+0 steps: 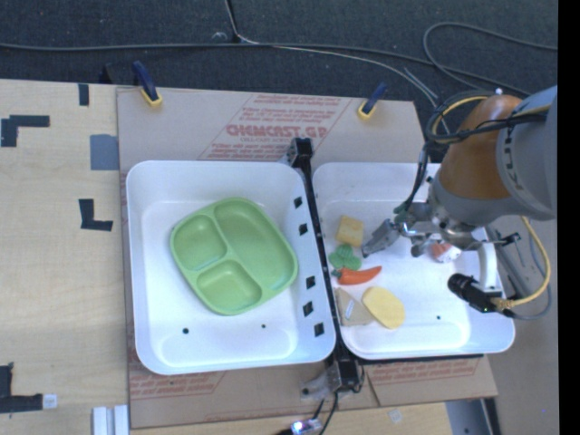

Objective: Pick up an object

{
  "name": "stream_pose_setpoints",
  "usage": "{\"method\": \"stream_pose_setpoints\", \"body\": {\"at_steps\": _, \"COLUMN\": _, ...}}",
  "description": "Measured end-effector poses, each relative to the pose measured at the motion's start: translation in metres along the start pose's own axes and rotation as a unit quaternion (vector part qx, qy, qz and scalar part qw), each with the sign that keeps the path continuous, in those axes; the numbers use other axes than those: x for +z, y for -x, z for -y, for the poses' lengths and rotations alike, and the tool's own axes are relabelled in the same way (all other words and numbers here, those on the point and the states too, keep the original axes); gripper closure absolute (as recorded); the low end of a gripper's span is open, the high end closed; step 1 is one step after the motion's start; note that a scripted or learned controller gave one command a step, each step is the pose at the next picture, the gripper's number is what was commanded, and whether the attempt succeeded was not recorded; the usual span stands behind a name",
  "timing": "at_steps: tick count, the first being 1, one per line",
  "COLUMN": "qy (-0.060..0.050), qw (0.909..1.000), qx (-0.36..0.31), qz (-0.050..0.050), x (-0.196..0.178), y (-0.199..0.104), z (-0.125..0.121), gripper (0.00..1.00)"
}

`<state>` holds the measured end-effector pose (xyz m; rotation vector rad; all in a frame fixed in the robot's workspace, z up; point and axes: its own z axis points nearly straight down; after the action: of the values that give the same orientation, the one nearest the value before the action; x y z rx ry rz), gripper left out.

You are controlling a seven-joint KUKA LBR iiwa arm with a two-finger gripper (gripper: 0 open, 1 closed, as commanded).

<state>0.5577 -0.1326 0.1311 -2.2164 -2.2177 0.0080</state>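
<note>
We see the grey arm [494, 166] with its orange band reaching in from the right over the right bin [426, 333], its tool [385, 236] low above the bin's white floor near the middle. The tool's dark fingers point left toward a small cluster of toy food, and we cannot tell how far apart they stand; nothing shows between them. Just to the left of the tool lies a small yellow block [351, 231], close to the fingertips but apart from them as far as we can judge. Below that sits a green leafy piece [343, 257], and touching its lower right edge is an orange carrot-like piece [362, 275], lying slightly below and left of the tool. Further toward the near wall of the bin rest a yellow oval piece [384, 306] and, beside it on the left, a tan wedge [352, 308]. A small red-and-white item [443, 251] lies under the wrist, partly hidden. In the left bin [145, 270] a green divided plate [234, 255] lies flat, well apart from the tool. Both bins rest on a cardboard sheet [272, 120] on the counter [54, 243].
</note>
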Motion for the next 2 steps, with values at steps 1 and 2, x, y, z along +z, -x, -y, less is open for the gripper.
{"method": "stream_pose_setpoints", "body": {"at_steps": 1, "qy": 0.005, "qw": 1.0, "qx": 0.0, "qz": 0.001, "x": 0.046, "y": 0.0, "z": -0.001, "gripper": 0.0}}
{"method": "stream_pose_setpoints", "body": {"at_steps": 2, "qy": 0.006, "qw": 1.0, "qx": -0.001, "qz": 0.0, "x": 0.033, "y": -0.001, "z": -0.003, "gripper": 1.0}}
